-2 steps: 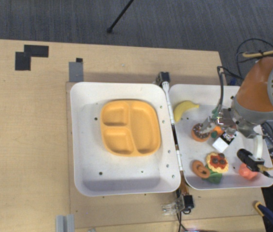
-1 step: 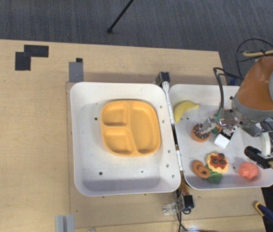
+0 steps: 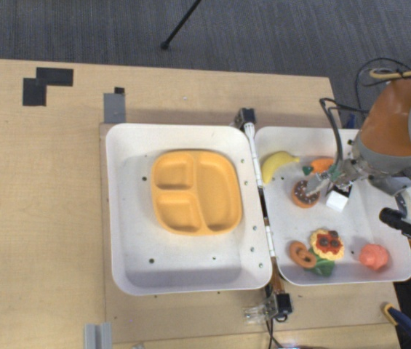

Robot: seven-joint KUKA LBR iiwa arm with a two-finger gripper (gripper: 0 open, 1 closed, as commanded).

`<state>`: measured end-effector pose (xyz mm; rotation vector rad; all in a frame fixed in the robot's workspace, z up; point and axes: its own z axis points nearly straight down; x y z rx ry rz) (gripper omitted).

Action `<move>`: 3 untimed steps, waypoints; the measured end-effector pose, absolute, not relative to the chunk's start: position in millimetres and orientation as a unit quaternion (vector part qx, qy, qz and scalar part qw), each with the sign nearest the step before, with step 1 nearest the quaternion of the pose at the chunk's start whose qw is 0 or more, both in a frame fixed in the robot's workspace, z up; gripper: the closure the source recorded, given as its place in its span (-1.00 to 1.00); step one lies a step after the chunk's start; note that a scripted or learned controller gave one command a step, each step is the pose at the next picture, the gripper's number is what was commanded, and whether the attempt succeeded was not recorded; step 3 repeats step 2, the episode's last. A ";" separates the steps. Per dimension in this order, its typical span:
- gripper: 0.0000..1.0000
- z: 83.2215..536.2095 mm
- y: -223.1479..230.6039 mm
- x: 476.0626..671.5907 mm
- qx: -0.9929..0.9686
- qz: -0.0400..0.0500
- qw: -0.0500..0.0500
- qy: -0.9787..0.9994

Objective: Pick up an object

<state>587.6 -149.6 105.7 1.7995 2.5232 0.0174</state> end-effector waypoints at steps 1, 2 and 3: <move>1.00 119.3 -150.4 590.7 0.580 0.008 0.026 0.814; 1.00 220.5 -85.2 551.7 0.575 0.002 0.003 0.818; 1.00 220.5 -85.2 551.7 0.575 0.002 0.003 0.818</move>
